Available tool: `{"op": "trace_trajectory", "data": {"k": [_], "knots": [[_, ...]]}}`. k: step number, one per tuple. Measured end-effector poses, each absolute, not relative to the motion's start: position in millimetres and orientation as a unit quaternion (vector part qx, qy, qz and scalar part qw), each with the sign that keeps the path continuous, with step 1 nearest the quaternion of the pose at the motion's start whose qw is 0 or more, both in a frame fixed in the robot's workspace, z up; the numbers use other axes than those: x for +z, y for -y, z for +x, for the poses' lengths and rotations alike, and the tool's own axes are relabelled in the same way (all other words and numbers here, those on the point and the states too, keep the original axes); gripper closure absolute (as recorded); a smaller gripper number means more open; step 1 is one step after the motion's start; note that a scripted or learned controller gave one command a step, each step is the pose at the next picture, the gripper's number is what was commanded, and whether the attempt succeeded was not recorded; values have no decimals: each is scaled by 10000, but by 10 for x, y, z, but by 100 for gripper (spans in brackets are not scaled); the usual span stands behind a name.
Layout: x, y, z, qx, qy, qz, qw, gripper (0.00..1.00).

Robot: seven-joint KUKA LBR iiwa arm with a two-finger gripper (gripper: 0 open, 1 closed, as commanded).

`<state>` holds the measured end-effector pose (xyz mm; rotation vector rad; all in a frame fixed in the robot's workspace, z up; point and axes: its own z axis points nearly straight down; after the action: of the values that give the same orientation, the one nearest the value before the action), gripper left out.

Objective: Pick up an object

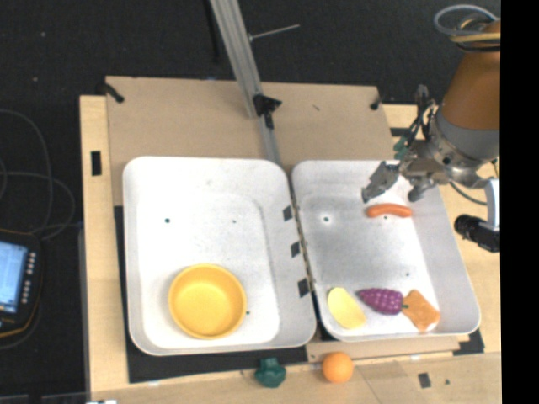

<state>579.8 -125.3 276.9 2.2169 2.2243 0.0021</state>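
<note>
The claw hangs with its fingers apart just above the orange sausage — empty. Spread that way, it looks set to straddle it.

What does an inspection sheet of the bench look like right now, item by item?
Surface: two white bins side by side on a tan bench; left bin, right bin.
Job's things: orange sausage in the right bin's far part; yellow piece, purple grapes and orange piece along its near edge; yellow bowl in the left bin.
Clutter: orange ball and green thing on the bench in front of the bins.
Hand: hand open, just above the sausage, holding nothing.
Cables: black cable at left.
Surroundings: metal pole behind the bins; screen at left.
</note>
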Motion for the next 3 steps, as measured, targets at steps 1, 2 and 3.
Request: {"op": "trace_trajectory", "data": {"k": [1, 2, 3], "knots": [[2770, 1253, 5798, 10, -7080, 7062, 5, 0], [2280, 1344, 5734, -17, -7068, 7074, -2, 0], [1668, 1299, 5754, -23, -7066, 7076, -16, 0]]}}
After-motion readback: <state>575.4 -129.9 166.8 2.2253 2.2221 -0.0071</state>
